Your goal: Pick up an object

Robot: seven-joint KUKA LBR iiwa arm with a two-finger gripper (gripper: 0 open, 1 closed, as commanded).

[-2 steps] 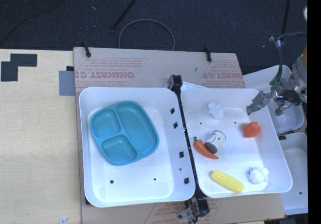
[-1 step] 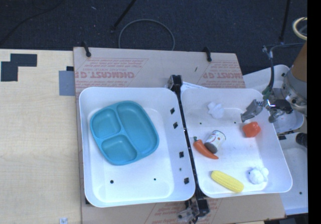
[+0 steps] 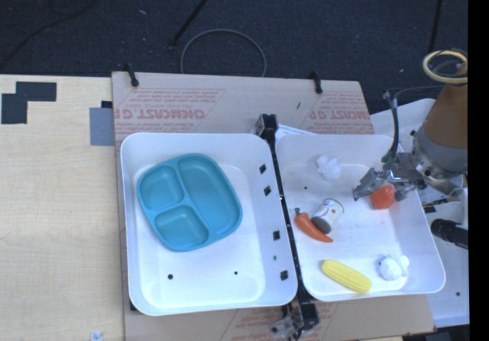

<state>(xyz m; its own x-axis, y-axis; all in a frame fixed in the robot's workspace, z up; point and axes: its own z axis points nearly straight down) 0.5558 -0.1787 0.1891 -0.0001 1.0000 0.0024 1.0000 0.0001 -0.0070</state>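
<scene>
Two white bins sit on the bench. Over the right bin (image 3: 428, 255), the claw (image 3: 380, 188) closes on an orange-red object (image 3: 383, 196) held between its fingers. At its 8 o'clock lie a can (image 3: 328, 214) and carrot (image 3: 314, 227); corn (image 3: 345, 275) lies at 7 o'clock.

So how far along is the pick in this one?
Done: the gripper has reached into the right bin, right at a small red-orange object. In hand: that object sits at the gripper, but whether it is truly gripped or lifted cannot be told. Left: a clear lift. The carrot, corn and can lie untouched.
</scene>
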